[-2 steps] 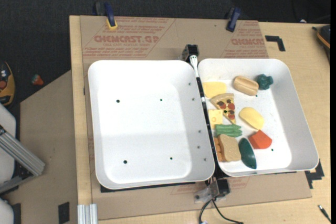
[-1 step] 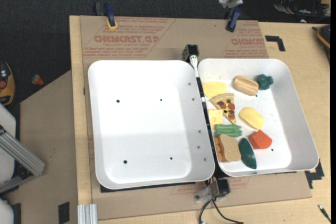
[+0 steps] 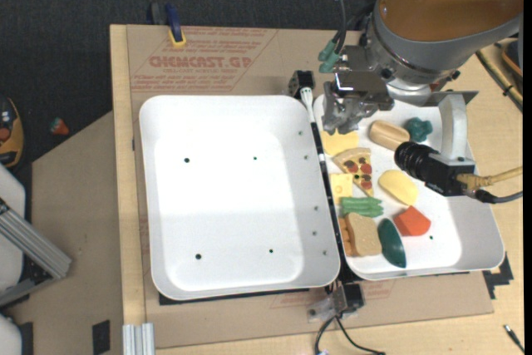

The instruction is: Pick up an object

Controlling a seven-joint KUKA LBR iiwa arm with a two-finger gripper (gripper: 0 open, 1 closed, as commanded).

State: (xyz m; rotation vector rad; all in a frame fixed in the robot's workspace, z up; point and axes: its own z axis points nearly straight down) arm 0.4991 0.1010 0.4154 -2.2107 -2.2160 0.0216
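The pincer is seen low over the right bin; its opening cannot be told. Just below it, a pizza slice is found. Farther off, a tan cylinder, yellow piece and red block are seen.

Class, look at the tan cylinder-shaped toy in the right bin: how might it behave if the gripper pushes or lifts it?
The tan cylinder lies on its side with rounded ends, so a sideways push would probably roll it. It looks smooth and moulded, likely stiff, light and a bit slippery. The teal piece beside it may stop a roll that way.
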